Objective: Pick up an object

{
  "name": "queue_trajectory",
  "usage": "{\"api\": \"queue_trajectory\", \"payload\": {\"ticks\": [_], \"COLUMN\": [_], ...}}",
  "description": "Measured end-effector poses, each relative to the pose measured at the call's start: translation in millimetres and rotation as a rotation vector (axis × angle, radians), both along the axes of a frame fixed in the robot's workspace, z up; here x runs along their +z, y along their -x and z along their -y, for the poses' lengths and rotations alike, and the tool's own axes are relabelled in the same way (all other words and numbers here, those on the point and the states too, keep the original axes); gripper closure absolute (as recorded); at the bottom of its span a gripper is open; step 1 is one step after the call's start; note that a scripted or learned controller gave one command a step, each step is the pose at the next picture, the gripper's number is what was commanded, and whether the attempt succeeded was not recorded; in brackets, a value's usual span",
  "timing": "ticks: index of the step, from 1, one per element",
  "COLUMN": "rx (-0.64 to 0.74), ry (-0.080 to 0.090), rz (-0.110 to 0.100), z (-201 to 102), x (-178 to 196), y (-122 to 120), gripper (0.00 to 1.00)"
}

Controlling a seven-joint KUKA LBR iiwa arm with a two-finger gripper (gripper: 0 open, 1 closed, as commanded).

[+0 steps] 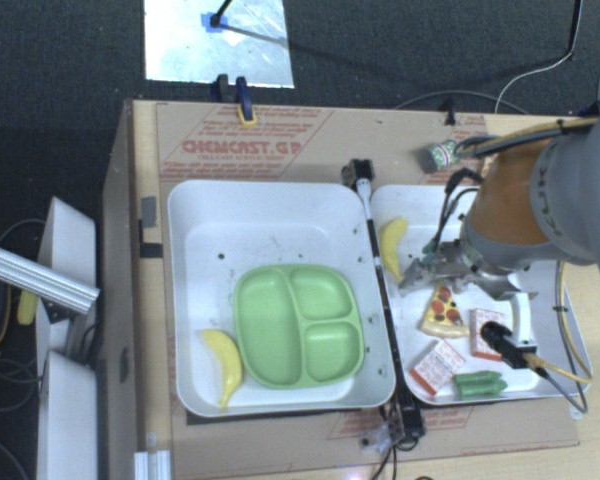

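- The step in hand looks like the approach: the gripper (420, 271) hangs low in the right bin (412, 208), just up and left of the toy pizza slice (442, 311), with nothing visibly held.
- Whether the gripper is spread or pressed together cannot be told from this angle.
- Likely targets are the pizza slice itself and the yellow banana (392, 244), which lies up and left of the pizza slice, beyond the gripper and against the bin's left wall.
- The next move calls for settling on one of them, centring over it and lowering before pinching.
- The wall could hamper a grasp on that banana.
- Below the pizza slice lies a red-and-white packet (437, 366), and a green toy vegetable (478, 384) lower right.
- Well left of the pizza slice, the left bin (260, 223) holds a green divided plate (298, 325) and a second banana (223, 361), both out of the way.
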State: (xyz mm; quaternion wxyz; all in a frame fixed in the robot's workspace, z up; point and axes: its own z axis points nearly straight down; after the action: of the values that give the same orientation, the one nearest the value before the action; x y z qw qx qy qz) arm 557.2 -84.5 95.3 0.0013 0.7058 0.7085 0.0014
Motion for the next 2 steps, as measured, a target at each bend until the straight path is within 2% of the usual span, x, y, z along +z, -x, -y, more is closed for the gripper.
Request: {"api": "queue_trajectory", "payload": {"ticks": [2], "rx": [-0.003], "ry": [0.0], "rz": [-0.004], "z": [16.9], "x": [-11.2], "y": [34.2], "gripper": [0.0]}}
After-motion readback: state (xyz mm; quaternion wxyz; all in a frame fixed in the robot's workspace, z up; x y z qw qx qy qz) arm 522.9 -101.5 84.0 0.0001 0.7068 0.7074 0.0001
